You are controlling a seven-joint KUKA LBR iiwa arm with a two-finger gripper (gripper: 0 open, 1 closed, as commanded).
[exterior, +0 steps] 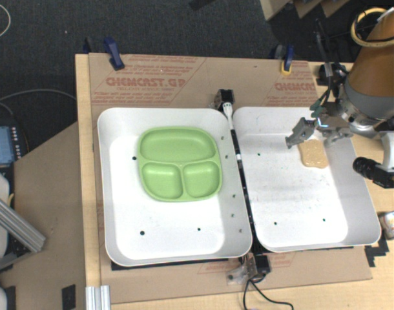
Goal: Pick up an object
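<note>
A flat tan piece, like a slice of bread (314, 155), lies in the right white bin (300, 225) near its far right side. My gripper (312, 136) hangs just above the far edge of that piece, at the end of the grey and orange arm coming in from the right. Its fingers are spread apart, one finger (295, 137) reaching out to the left of the piece, and nothing is between them. The tan piece rests flat on the bin floor.
A green divided plate (180, 163) with three compartments lies in the left white bin (165, 237). A black ridge between the two bins runs from back to front. Both bins sit on a brown board with blue clamps at its far edge.
</note>
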